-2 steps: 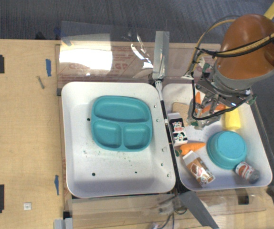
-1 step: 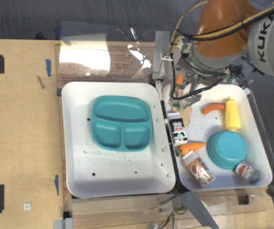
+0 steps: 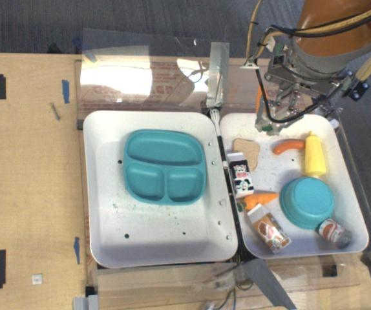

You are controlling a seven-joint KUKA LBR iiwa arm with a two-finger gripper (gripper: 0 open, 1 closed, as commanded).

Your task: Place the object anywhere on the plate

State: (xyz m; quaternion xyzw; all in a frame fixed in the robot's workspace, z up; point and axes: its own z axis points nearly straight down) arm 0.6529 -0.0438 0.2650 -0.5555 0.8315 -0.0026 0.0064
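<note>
Oddly, pincer (image 3: 271, 125) state unclear; sausage (image 3: 288, 146), bottle (image 3: 315, 154), bowl (image 3: 308, 202) crowd nearby.

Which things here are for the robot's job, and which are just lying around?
For the job: teal plate in the left bin; gripper over the right bin.

Lying about: yellow bottle, teal bowl, orange sausage, carrot, milk carton, bread slice, two cans.

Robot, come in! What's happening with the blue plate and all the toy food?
Gripper over right bin's back edge. Plate bare in left bin. Toy food beside teal bowl, right bin.
</note>
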